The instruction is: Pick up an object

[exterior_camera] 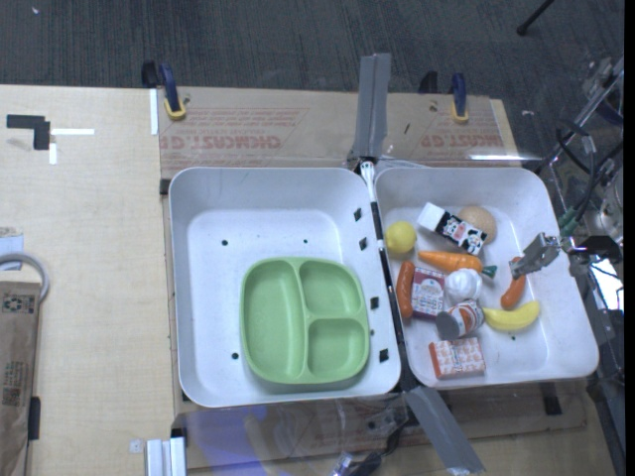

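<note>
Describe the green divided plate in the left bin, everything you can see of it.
The green plate is a pale green, rounded-square tray that looks like matte plastic. Raised ridges split it into three compartments: one long section on its left and two smaller ones on its right. All three hold nothing. It lies flat and upright on the floor of the left bin, toward the near right corner, turned slightly. Only the bin floor touches it.

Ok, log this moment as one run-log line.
gripper: low over right bin, beside small carrot | holding: nothing seen | green plate: left bin
</note>
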You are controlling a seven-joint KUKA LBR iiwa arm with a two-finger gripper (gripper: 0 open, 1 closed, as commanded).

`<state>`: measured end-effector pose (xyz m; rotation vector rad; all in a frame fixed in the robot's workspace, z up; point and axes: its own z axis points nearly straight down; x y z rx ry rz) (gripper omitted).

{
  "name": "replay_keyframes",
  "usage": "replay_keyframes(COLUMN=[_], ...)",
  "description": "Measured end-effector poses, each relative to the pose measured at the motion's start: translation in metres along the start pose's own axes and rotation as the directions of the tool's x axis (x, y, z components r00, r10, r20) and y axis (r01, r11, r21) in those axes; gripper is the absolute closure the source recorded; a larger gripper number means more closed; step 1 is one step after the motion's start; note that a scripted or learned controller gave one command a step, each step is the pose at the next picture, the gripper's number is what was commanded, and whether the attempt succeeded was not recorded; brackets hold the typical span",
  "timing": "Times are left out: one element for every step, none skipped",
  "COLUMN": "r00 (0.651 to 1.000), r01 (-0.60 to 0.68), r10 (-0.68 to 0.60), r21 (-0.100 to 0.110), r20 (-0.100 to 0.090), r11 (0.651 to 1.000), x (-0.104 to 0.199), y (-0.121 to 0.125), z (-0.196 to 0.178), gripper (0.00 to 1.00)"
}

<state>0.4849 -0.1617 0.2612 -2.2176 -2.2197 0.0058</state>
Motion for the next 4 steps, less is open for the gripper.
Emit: replay_keyframes(r00=[0.996, 0.995, 0.995, 0.981], r01=[0.091, 0.103, 0.101, 0.194], r10=[-0.091, -0.103, -0.101, -0.194], r21=[-0.003, -0.002, -0.001, -0.002], r20=[0.0, 0.0, 0.0, 0.0], r11=[0.996, 0.995, 0.995, 0.981], x=[-0.025, -0.029, -0.03, 0.017], y=[0.055, 0.103, 0.103, 0.026], z=[0.148, 0.17, 0.162, 0.045], gripper=[0.0, 0.0, 1.0, 1.0])
